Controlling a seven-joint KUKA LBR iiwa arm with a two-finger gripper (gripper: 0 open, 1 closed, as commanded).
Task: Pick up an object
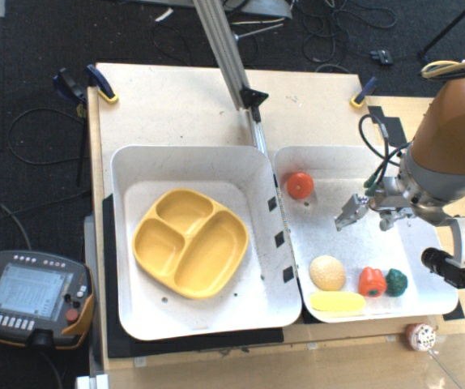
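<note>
Here, yellow tray [190,241] in L bin [127,177]

Yellow divided plate [189,241] in left bin [127,177]. Handheld control pad [30,297] on dark floor at left. Cables [338,14] above bench [176,104].

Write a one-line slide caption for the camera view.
Gripper hovers over the right bin among toy foods, nearest the orange ball; yellow divided plate sits in the left bin.
</note>
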